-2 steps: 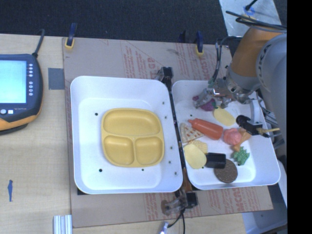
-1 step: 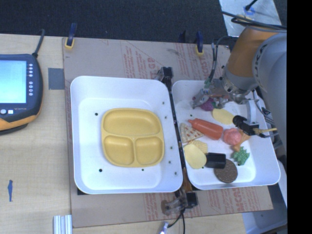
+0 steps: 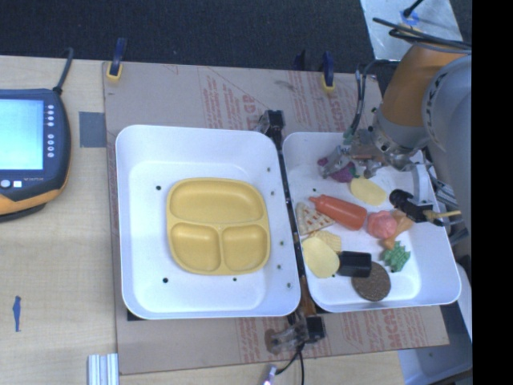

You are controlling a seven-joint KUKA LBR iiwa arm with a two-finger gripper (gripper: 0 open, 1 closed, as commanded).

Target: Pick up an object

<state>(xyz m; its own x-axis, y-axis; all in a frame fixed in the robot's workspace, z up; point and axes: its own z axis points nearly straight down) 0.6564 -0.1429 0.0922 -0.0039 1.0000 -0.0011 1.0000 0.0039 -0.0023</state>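
Claw point(image 3: 350, 157) at the right bin's point(image 3: 437, 295) far edge, over a purple toy point(image 3: 337, 167).
Whether it is apart or together cannot be told; the arm point(image 3: 425, 95) reaches down from the table's point(image 3: 72, 279) right.

1. The arm point(image 3: 449, 95) is a thick, rounded grey body with a smooth shell.
2. A broad orange band point(image 3: 417, 74) wraps it above the wrist.
3. Thin dark cables point(image 3: 362, 95) loop along the wrist's side.
4. The end effector point(image 3: 358, 152) is a small cluster of grey metal parts, with a black piece beside it; finer detail is too small to tell.
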